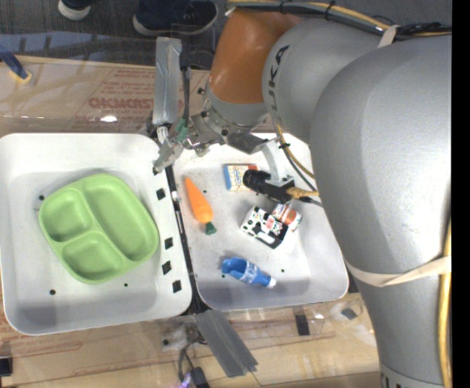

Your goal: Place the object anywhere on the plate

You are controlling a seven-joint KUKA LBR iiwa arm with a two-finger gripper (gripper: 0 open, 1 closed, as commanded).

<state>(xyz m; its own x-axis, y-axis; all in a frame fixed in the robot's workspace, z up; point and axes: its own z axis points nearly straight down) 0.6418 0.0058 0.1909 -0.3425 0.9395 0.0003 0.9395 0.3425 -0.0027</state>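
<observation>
In the left white bin (8,297), a green plate (99,228) is laid flat, with three hollows in it. Every other place here is told from this plate, as the camera sees it.

Just right of the plate, past the wall where the two bins meet, the right white bin (323,275) is found. Four small things are kept in it, and any of them could be the thing to be moved. Closest to the plate, a toy carrot (199,202) is laid down, orange, with its green end turned toward the near side. Further right of the plate, beyond the top of the carrot, a small box (235,176) in blue, yellow and white is laid. Further still from the plate, a black-and-white thing (260,225) is set at a tilt, with a red bit at its far side. Down and to the right of the plate, near the front wall of that bin, a blue bottle (247,273) is laid on its side. All four are kept well apart from the plate, on the other side of the wall.

Up and to the right of the plate, the gripper (168,150) is seen over the far end of that wall. Whether it is wide or narrow, and whether anything is gripped, cannot be told.

Far right of the plate, the big grey arm (380,136) is seen, with its orange band above the gripper.
</observation>
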